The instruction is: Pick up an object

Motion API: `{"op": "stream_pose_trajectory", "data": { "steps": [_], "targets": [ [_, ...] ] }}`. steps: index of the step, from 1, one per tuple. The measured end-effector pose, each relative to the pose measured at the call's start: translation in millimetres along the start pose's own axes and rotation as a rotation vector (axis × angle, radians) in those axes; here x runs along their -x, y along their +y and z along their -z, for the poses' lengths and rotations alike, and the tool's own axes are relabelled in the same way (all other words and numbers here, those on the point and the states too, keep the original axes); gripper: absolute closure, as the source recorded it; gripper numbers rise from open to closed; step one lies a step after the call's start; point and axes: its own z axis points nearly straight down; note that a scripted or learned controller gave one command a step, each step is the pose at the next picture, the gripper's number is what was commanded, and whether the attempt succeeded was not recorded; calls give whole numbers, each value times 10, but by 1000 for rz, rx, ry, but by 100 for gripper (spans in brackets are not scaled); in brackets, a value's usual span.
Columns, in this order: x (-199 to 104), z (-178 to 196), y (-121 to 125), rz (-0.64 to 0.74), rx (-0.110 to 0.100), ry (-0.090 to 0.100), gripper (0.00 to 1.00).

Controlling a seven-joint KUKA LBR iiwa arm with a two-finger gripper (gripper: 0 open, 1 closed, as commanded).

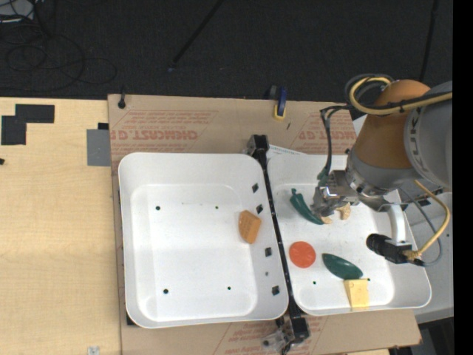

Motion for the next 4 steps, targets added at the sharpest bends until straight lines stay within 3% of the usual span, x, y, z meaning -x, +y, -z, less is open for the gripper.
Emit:
{"op": "stream_pose_trajectory", "data": {
  "steps": [1,2,3,4],
  "targets": [
    [1277,-333,-113,-16,-6,-9,100],
    [1197,85,701,-4,7,-5,100],
    [591,323,-255,-7,-8,1,100],
    [1150,717,-973,-14,-4,-5,100]
  ]
}}
